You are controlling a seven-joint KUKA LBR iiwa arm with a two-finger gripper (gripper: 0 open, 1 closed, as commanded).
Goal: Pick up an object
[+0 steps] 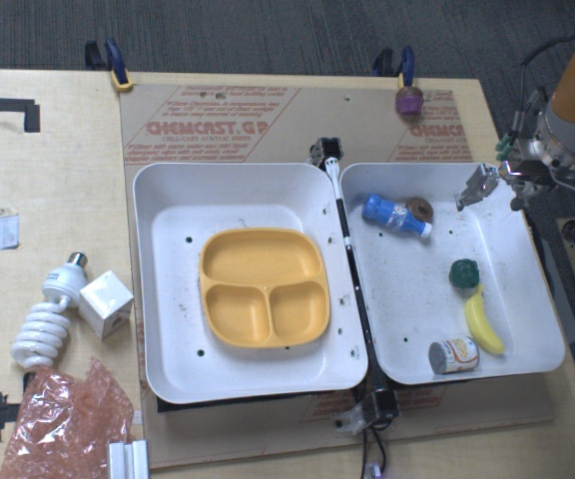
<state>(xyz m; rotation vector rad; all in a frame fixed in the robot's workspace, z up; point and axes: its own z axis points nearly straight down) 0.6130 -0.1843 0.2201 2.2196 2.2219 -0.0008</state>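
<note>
Jaws spread, above right bin rim

Both bins are white: the left bin holds a yellow-orange divided tray, and the right bin is faintly speckled with dark flecks. In the right bin lie a blue bottle with a white cap, a small brown disc, a dark green ball, a yellow banana, and a can with a white, red and yellow label. The table is pale wood. A tan board carries faded red lettering. A white spiral bulb, a white cube and pinkish crinkled plastic sit at left. Clamps are blue and yellow.
</note>
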